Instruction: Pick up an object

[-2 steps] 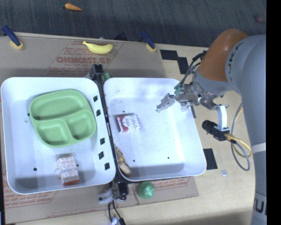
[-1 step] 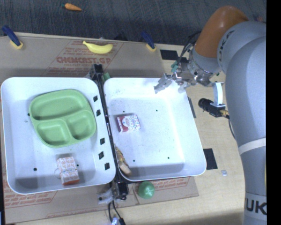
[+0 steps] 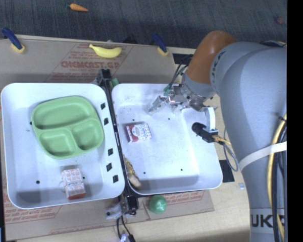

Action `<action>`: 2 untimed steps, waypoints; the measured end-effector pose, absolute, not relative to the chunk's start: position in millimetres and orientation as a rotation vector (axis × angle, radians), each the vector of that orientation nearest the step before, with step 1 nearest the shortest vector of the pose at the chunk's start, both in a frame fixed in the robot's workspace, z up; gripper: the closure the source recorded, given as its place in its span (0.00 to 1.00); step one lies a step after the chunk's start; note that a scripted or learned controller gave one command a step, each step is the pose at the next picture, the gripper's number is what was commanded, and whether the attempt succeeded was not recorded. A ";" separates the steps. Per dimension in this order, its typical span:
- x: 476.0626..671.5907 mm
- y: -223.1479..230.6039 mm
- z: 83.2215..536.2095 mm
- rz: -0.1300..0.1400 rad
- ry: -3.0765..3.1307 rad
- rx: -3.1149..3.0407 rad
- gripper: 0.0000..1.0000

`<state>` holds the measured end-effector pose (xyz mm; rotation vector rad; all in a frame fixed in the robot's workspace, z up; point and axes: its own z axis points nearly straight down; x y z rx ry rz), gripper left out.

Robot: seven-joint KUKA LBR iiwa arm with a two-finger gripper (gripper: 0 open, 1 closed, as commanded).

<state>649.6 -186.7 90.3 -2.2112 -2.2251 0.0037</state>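
Gripper [image 3: 159,105] | far part of right bin [image 3: 192,170], above its floor | fingers spread, pinching nothing | packet [image 3: 138,132] flat mid-bin, apart, nearer the camera and slightly left of fingers | long axis roughly left-right | judged: not yet grasped.

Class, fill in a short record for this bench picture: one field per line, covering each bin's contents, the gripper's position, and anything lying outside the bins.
left bin: green divided tray, small carton
right bin: red-and-white packet
gripper: over right bin's far part, apart from the packet
outside bins: banana on cardboard, green ball at near edge
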 end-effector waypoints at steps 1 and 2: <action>658.2 -129.3 164.1 -0.005 -2.229 -2.214 0.00; 655.8 -197.4 118.4 0.003 -2.222 -2.217 0.00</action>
